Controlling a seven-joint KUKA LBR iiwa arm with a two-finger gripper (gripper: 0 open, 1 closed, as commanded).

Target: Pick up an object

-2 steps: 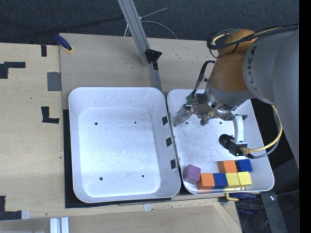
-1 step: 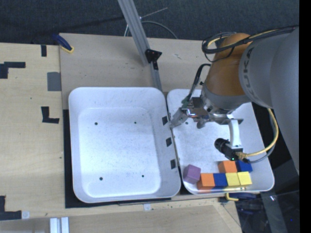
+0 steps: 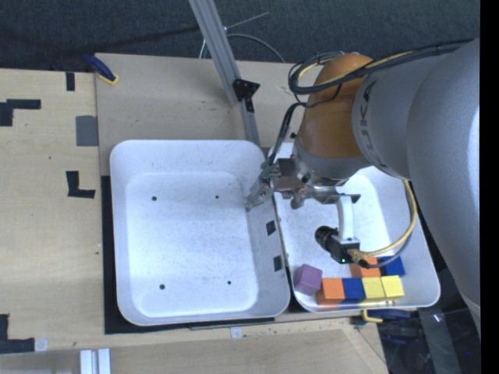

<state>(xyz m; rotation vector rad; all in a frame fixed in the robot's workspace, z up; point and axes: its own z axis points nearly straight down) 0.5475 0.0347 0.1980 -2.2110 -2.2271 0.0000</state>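
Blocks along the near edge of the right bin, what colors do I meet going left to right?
Purple block → orange block → blue block → yellow block → second yellow block.

Grey arm (image 3: 437, 123), orange wrist band (image 3: 335, 107), black and yellow cables (image 3: 390, 248)

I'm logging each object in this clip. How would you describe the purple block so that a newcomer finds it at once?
Start at the right-hand white bin, under the arm. Along its near edge lies a cluster of small blocks. The purple block sits at the cluster's left end, beside the orange block; it is the only purple one, tilted askew from the row.
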